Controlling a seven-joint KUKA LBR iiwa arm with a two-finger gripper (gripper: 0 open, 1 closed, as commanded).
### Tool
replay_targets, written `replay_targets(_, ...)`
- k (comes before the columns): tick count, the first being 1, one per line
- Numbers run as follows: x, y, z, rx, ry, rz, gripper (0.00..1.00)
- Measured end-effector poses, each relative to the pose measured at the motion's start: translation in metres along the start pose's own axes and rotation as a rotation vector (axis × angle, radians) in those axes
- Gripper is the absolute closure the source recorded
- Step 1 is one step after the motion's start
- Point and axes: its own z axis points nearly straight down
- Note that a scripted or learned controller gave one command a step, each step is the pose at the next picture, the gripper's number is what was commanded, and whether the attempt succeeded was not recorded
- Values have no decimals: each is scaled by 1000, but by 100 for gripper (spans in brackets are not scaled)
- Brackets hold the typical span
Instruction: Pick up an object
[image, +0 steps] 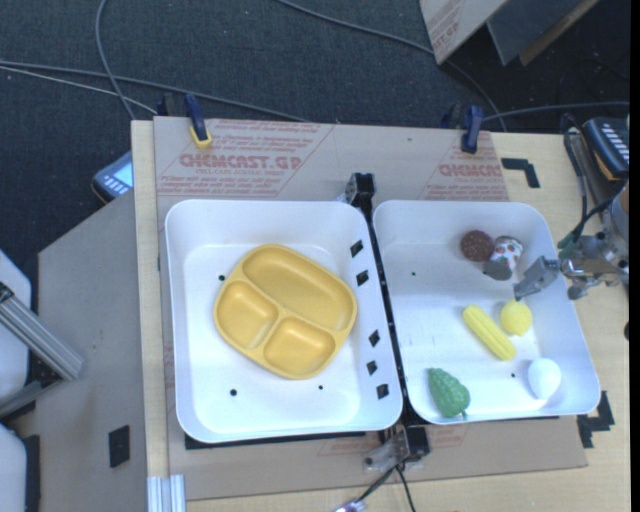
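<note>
Fingers: two grey prongs of the two-finger gripper (553, 286) are seen spread apart, with nothing held between them.
Gripper place: it is held at the right wall of the right white plastic bin (420, 300), about halfway along that wall.
Arm: grey metal parts are seen just outside the right bin's right wall.
Long yellow corn-like piece (488, 332): it is laid at a slant on the right bin's floor, right of centre.
Round yellow fruit-shaped piece (516, 318): it is set in the right bin, touching the corn-like piece and just below the nearer prong.
Small white egg-shaped piece (543, 378): it is lodged in the right bin's near right corner.
Knobbly green piece (449, 392): it is placed against the right bin's near wall.
Dark red-brown round piece (477, 244): it is placed near the right bin's far wall.
Mottled white, red and grey piece (503, 255): it is set in the right bin, just beside the red-brown piece.
Yellow three-compartment plastic plate (286, 310): it is laid in the left white plastic bin (190, 330), which adjoins the right bin's left wall.
Two clamps (198, 125): they are fixed beyond the right bin's far wall, on a printed cardboard sheet (300, 150).
</note>
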Motion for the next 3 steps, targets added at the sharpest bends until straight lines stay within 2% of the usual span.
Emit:
replay_targets(1, -1, -1, 63, 6, 3, 1, 0)
replay_targets(2, -3, 5, 108, -18, -5, 2, 0)
replay_targets(3, -3, 3, 98, -13, -6, 0, 100)
